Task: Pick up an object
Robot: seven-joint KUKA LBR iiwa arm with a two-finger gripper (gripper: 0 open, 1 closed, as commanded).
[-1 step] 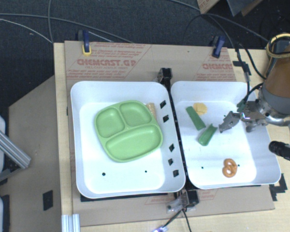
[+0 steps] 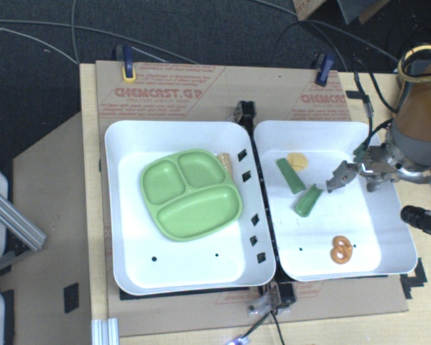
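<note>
You can read red "CHEMCAST GP" lettering on the brown board (image 2: 165,85) at twelve o'clock above the left bin (image 2: 122,192); a partly hidden repeat sits above the right bin (image 2: 388,257).

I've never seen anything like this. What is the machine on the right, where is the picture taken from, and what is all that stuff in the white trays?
One camera fixed above looks down at a slant. Two shallow white bins sit side by side on a bench: the left bin and the right bin. The grey robot arm with an orange band reaches in from the right; its claw hangs over the right bin. The left bin holds a green divided plastic plate. The right bin holds two green sticks, a small yellow piece and an orange pretzel-shaped toy. I see nothing in the claw.
</note>
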